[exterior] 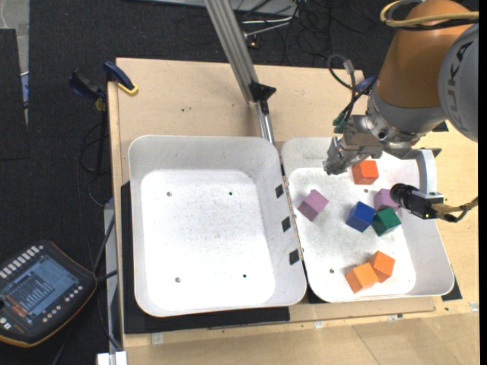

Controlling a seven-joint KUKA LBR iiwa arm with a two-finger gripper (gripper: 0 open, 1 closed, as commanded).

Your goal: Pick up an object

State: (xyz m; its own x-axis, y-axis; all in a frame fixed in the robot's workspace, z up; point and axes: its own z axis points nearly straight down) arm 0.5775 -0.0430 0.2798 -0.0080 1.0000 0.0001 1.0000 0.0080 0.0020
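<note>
Blocks lie scattered in the right bin (426,284): an orange block (365,171) at the far side, a purple block (313,204) to the left, a blue block (361,216) touching a green block (386,220) in the middle, a second purple one half hidden behind them, and two orange cubes (370,271) close together at the near side. The gripper (337,163) hangs over the far part of this bin, just left of the far orange block and apart from it; whether its jaws are open or closed I cannot tell.

Judging from this, the far orange block is the likely target. To do the step well, the tool should shift right until centred over that block, align with its flat faces, then descend straight. That block stands alone, so it looks easier than the blue and green pair.

Both bins rest on a pale wooden bench (190,97); the left bin (144,173) sits beside the right one. A metal pole (232,40) slants in from the far side, a blue clamp (114,73) grips the bench's far-left corner, and a teach pendant (34,287) lies on the dark floor at near left.
</note>
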